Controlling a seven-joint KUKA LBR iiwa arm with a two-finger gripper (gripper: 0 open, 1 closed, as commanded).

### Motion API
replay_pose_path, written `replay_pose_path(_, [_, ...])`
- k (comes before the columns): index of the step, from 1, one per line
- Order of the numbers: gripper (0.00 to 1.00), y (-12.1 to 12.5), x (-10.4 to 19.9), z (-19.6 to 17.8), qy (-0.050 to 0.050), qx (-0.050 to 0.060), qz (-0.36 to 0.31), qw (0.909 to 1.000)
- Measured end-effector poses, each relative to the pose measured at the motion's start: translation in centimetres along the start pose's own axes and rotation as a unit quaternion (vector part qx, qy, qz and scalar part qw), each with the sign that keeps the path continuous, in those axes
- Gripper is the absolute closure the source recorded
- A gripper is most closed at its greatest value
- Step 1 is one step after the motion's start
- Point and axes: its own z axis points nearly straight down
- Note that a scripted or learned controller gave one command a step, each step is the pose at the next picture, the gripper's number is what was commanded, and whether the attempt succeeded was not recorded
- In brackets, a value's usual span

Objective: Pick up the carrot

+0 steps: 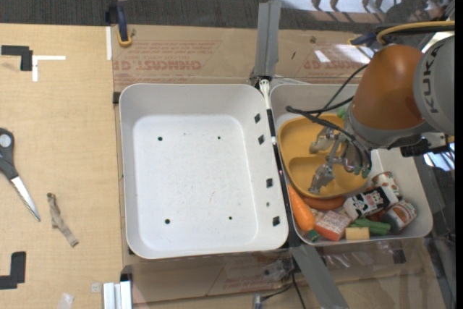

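The carrot [301, 210] is orange with a green end and lies along the left wall of the right bin [425, 222], near its front corner. My gripper [325, 160] hangs over a yellow bowl [298, 153] in the same bin, above and to the right of the carrot. Its two metal fingers [321, 174] stand slightly apart with nothing between them. The arm's orange band covers the back right of the bin.
Beside the carrot lie toy foods: a red-and-white block [332, 226], a green piece [371, 227], a black-and-white carton [367, 202] and a can [400, 214]. The left bin [130, 155] stands next to it. Scissors [14, 177] lie on the bench at far left.
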Motion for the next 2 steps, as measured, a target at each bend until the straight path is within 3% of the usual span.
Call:
replay_pose_path(1, [0.0,2.0,-7.3,0.2,0.002,0.0,-0.044,0.999])
replay_pose_path(2, [0.0,-0.2,-1.6,0.1,0.002,0.0,0.047,0.9989])
